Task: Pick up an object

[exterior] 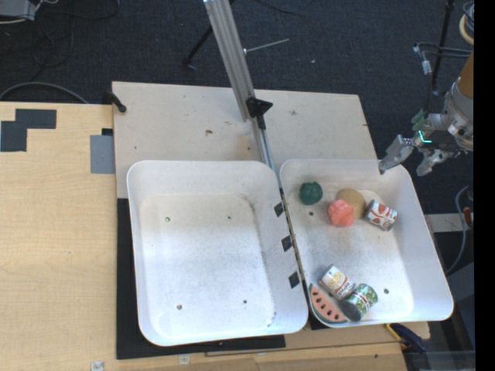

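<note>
My gripper [410,159] hangs at the far right, just above the back right corner of the right bin [421,230]. Its two grey fingers are spread apart with nothing between them. In that bin lie a dark green ball [311,192], a pink ball [342,213], a tan round object [352,199] and a small red and white can [381,215]. Near the bin's front edge are two small printed cans [337,280] [361,296] and a watermelon slice [328,306]. All objects rest on the bin floor, left of and below the gripper.
The left bin [155,207] stands beside the right one, with black clips [287,243] along their shared edge. A slanted aluminium bar [236,56] rises from the back of the bench. A light wood table [54,238] lies to the left.
</note>
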You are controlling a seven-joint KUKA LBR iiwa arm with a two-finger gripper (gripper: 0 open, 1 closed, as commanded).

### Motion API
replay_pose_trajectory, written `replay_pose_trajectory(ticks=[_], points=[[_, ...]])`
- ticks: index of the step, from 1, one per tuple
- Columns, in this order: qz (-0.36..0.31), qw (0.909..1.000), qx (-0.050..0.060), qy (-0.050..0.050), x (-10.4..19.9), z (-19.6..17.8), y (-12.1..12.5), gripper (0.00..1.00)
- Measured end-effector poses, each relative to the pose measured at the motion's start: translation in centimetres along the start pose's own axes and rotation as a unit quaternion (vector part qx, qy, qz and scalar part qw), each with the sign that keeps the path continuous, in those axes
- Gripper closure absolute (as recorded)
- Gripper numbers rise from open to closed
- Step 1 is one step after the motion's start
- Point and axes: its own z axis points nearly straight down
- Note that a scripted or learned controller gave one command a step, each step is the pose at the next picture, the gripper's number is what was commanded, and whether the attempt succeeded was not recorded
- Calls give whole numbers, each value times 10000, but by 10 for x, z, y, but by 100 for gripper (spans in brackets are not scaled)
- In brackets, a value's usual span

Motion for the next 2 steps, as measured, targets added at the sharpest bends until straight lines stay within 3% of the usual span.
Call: replay_pose_trajectory(ticks=[1, 2], points=[[-16, 10000, -21, -8, 0, -3, 1, 0], [4, 10000, -2, -3, 0, 43, -5, 0]])
